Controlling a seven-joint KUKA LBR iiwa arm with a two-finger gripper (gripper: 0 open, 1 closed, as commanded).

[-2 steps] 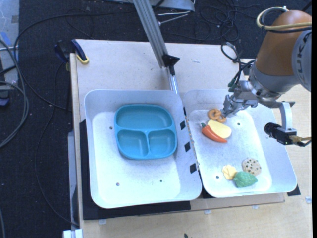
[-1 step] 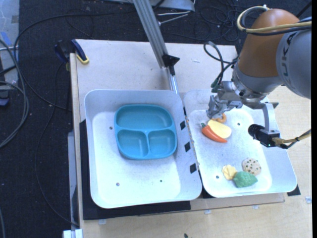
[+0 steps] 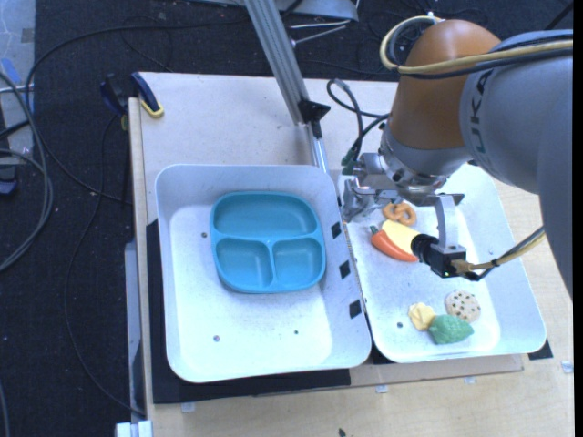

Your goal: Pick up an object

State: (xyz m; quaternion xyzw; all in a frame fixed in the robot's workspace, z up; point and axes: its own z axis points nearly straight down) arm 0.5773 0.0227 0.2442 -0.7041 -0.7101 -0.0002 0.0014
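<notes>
My gripper [image 3: 355, 200] hangs low at the back left of the right bin [image 3: 510, 244], close to the wall shared with the left bin. Just to its right lie a small tan pretzel [image 3: 398, 213] and an orange and red toy vegetable [image 3: 392, 242]. Nothing shows between the fingers. Toward the front of the same bin sit a chocolate-chip cookie [image 3: 463, 306], a yellow piece [image 3: 421, 315] and a green piece [image 3: 451, 330], all well apart from the gripper.
A blue divided plate [image 3: 269, 242] lies in the left bin [image 3: 182, 317]. A slanted metal pole [image 3: 278, 44] crosses behind the bins. The grey arm with its orange band [image 3: 446, 71] covers the back of the right bin.
</notes>
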